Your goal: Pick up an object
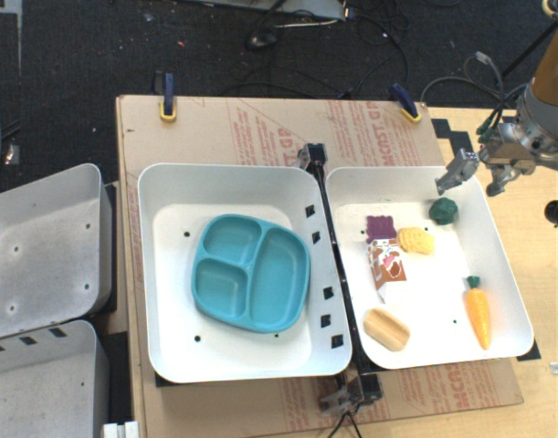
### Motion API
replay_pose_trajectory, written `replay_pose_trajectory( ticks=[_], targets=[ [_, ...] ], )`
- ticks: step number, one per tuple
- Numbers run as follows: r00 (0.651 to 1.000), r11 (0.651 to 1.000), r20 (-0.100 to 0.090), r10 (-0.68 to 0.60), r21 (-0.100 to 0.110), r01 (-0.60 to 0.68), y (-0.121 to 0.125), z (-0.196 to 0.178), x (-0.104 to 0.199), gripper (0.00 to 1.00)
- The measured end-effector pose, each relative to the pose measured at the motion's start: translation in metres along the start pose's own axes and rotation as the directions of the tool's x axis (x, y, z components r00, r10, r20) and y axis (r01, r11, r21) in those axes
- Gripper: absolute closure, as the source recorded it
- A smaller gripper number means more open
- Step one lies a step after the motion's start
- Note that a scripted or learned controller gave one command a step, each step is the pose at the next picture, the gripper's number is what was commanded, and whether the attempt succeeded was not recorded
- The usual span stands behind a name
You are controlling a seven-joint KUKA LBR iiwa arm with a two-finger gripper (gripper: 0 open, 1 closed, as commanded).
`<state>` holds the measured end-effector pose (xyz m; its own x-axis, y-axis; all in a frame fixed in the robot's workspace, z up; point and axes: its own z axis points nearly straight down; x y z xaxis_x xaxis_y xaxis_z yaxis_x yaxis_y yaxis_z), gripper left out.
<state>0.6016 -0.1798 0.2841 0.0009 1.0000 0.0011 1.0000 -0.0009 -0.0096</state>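
The right bin (498, 245) holds several small items: a dark green ball-like piece (444, 211), a yellow corn piece (416, 241), a purple block (381, 226), a brown and white packet (388, 265), a tan bread roll (386, 328) and an orange carrot (479, 313). My gripper (476, 174) hangs over the bin's far right corner, just above and right of the green piece. Its fingers (454, 173) are spread apart with nothing between them.
A teal divided plate (252, 273) lies in the left bin (160, 245). A black clip strip runs between the two bins. Further white trays (41, 245) sit off the bench to the left. Cables lie on the dark floor behind.
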Motion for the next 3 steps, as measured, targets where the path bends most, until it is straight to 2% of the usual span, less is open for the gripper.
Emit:
replay_pose_trajectory(
  ticks=[1,2,3],
  targets=[
    [1.0,1.0,0.002,-0.002,-0.01,0.002,0.002,-0.006,0.0,0.0],
    [1.0,1.0,0.0,0.0,-0.004,0.0,-0.008,0.051,0.001,0.0],
    [1.0,1.0,0.001,0.0,-0.005,0.0,-0.007,0.094,0.001,0.0]
  ],
)
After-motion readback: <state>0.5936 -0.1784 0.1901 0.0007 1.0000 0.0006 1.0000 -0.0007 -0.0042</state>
